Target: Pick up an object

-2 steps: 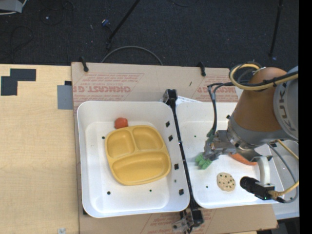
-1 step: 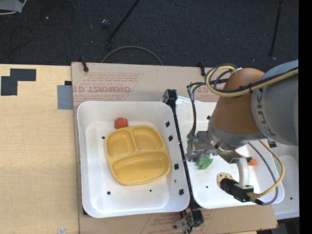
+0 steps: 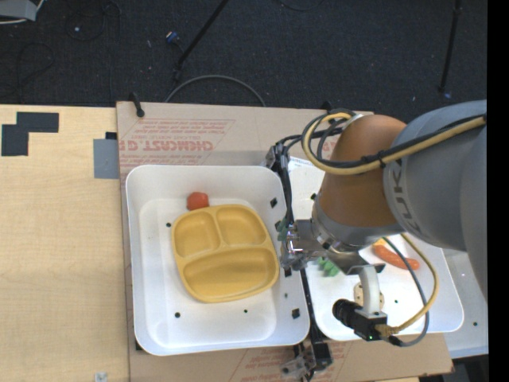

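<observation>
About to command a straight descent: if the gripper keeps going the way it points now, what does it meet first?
The gripper points down at the near-left corner of the right bin. Most likely it meets the small green object there or the bin floor beside it; depth is unclear and the wrist hides the fingers.

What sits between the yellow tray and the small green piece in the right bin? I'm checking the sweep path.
In the camera view, the bins' adjoining white walls with dark clips lie between the yellow tray and the green piece.
</observation>
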